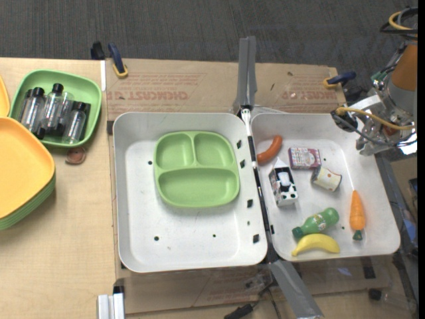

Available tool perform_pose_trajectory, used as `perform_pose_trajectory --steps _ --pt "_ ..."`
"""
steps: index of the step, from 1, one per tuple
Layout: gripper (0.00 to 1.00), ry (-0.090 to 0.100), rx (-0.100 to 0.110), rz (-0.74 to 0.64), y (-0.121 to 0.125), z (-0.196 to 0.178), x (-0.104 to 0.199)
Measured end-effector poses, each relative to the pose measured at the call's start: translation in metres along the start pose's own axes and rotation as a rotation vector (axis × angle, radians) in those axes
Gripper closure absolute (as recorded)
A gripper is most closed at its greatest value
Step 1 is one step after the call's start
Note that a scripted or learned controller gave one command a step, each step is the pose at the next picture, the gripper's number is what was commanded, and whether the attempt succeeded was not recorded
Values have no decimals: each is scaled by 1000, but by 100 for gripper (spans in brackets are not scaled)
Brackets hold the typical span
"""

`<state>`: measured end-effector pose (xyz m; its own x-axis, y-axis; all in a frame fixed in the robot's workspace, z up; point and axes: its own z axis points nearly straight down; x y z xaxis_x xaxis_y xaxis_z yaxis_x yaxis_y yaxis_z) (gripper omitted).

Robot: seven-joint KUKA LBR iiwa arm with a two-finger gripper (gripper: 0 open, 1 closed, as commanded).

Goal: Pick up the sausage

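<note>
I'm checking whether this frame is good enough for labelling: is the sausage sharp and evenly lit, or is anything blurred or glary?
Camera view: lighting is soft and even, shadows faint; the sausage reads clearly against the right bin, without glare; the tool at the right edge looks soft and cluttered.

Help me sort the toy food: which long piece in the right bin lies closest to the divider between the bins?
The sausage, orange-red and curved, at the bin's upper left; carrot and banana lie farther right.

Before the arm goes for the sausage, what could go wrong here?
The sausage lies against the right bin's left wall, so one finger may strike the rim and miss. The milk carton stands close below it and could get knocked. The end effector sits at the far edge, so it must cross the pink box.
</note>
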<state>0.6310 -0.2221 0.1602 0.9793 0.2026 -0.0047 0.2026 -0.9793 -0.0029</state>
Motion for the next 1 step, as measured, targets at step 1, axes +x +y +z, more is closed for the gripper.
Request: perform_pose_trajectory --steps 1 --pt "100 1 -2 -95 3 -98 15"
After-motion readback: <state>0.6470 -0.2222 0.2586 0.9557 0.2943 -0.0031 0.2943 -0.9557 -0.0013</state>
